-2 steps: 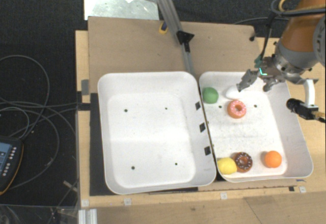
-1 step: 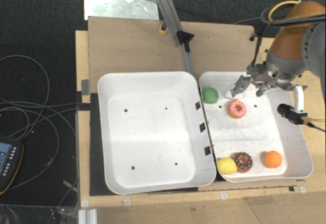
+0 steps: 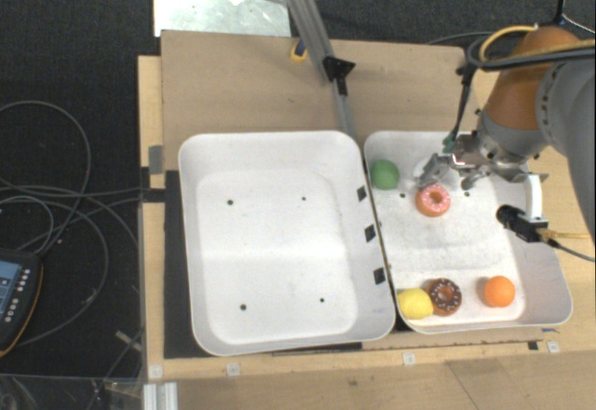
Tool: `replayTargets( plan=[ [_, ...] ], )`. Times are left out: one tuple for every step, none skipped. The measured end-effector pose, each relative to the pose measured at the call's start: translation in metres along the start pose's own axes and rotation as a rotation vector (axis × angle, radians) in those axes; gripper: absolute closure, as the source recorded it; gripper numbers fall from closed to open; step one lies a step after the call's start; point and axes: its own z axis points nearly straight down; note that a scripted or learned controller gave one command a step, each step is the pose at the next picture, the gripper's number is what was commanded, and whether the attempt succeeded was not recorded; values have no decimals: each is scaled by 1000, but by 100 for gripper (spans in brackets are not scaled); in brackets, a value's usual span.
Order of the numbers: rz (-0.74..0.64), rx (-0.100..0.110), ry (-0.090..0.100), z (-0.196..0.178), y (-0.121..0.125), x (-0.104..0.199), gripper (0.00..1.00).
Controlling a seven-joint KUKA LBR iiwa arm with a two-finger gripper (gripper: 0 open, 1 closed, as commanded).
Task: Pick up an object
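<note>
The right bin (image 3: pixel 559 292) holds several small objects. A pink frosted donut (image 3: pixel 433 201) lies near its middle, with a green ball (image 3: pixel 384 174) to its upper left by the bin's inner wall. My gripper (image 3: pixel 448 173) hangs just beyond the pink donut at the bin's far side, open, its two fingers spread with nothing between them. Along the front wall sit a yellow lemon (image 3: pixel 415 304), a chocolate donut (image 3: pixel 444 295) touching it, and an orange (image 3: pixel 499 291) off to the right.
The left bin (image 3: pixel 270 240) stands beside the right one, joined by black clips (image 3: pixel 370 232) on the shared rim. A grey pole (image 3: pixel 312 21) slants over the bench's far side. Cables lie on the floor at left.
</note>
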Motion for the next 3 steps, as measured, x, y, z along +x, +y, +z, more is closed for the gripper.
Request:
replayTargets(
  plan=[
    [-1,-2,0,17,1,0,0],
    [-2,-6,-1,5,2,0,100],
    [-2,-8,-1,-39,5,1,100]
  ],
)
